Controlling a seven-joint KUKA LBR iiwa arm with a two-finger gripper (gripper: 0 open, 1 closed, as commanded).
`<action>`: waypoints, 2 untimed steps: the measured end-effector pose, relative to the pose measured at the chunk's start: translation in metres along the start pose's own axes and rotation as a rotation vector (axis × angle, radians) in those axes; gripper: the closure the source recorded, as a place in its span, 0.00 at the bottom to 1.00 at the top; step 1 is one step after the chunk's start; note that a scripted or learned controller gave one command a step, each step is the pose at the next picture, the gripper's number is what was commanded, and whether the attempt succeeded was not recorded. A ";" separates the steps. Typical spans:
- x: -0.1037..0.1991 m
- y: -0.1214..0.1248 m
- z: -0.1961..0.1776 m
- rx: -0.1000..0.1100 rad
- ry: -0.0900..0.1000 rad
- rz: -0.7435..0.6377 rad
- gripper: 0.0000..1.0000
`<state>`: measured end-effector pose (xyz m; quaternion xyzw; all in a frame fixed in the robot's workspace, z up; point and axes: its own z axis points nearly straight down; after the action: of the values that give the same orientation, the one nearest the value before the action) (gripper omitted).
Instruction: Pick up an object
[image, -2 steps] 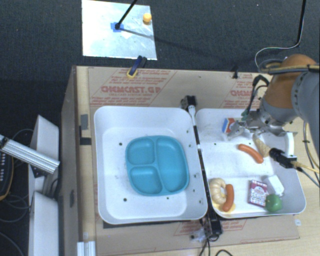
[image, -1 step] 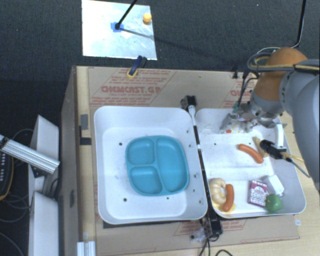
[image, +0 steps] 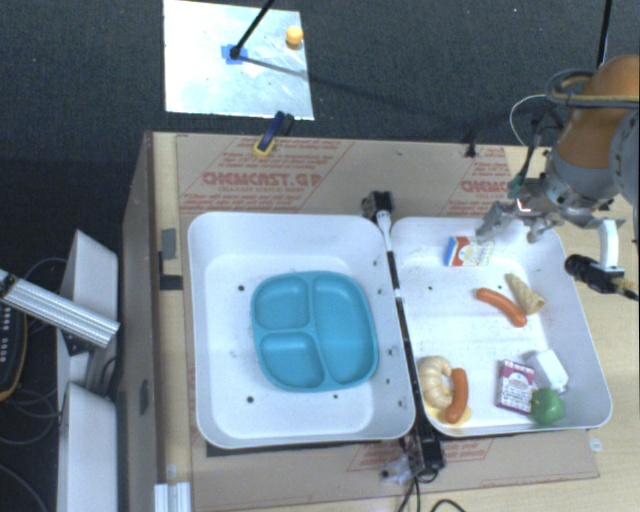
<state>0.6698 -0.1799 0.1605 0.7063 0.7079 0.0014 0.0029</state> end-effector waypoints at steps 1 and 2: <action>0.009 -0.050 0.076 0.005 0.002 0.001 0.00; 0.044 -0.001 0.075 0.004 0.002 -0.001 0.00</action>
<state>0.6692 -0.1363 0.0850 0.7060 0.7082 0.0006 0.0010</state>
